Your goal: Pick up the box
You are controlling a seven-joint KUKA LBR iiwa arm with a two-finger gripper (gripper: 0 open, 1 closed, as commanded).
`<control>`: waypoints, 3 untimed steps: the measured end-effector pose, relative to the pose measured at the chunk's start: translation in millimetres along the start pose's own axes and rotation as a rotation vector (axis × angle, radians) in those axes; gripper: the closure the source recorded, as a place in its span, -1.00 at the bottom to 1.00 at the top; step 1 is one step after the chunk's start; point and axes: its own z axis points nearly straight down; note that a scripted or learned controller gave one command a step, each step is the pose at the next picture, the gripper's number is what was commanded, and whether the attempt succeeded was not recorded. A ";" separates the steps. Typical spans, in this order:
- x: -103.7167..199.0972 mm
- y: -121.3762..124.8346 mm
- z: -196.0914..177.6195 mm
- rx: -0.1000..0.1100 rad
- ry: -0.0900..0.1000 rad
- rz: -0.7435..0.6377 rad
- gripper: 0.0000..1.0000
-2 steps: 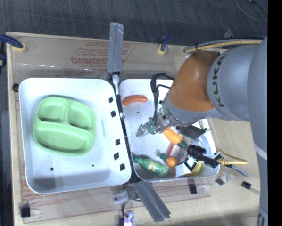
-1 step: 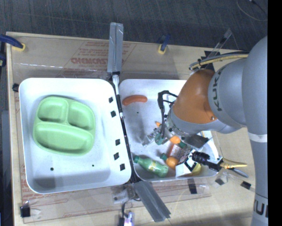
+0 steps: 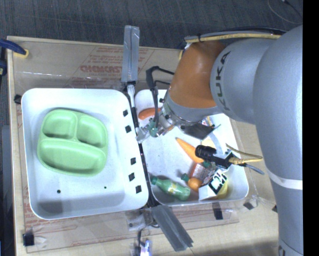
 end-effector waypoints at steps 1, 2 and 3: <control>-38.9 -32.5 -34.9 0.000 -0.002 -0.057 1.00; -130.5 -76.2 24.2 0.003 0.001 0.023 1.00; -73.2 -26.0 78.4 0.003 0.002 -0.005 1.00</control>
